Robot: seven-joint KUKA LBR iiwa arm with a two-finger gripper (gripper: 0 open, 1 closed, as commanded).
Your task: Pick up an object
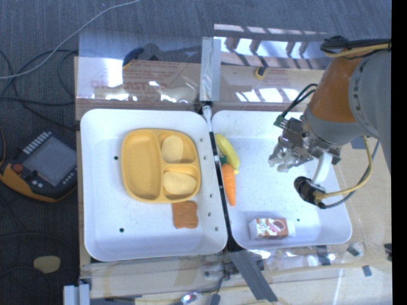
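Setting: dark grey carpeted floor (38,37) with loose cables; a teach pendant (39,166) with orange casing lies on it at 9 o'clock of the bins. Counter (159,84) with a glossy, reflective top carries two shallow white bins side by side.

Left bin (102,234): one yellow compartment tray (143,167), with a long section on its 9 o'clock side and two smaller sections on its 3 o'clock side. Each smaller section holds one pale, rounded food piece (172,148). One brown toast-like slice (185,215) lies on the bin floor, just beside the tray at its 5 o'clock corner.

Right bin (254,129): one yellow banana (227,151) and one orange carrot (229,184), both against the dividing wall at 9 o'clock, carrot at 6 o'clock of the banana. One small printed carton (271,227) lies flat near the 6 o'clock wall.

Arm: the gripper (284,161) hangs over the right bin's middle, toward 3 o'clock, well apart from banana, carrot and carton. Nothing is seen between its fingers; whether they are spread or closed cannot be told.
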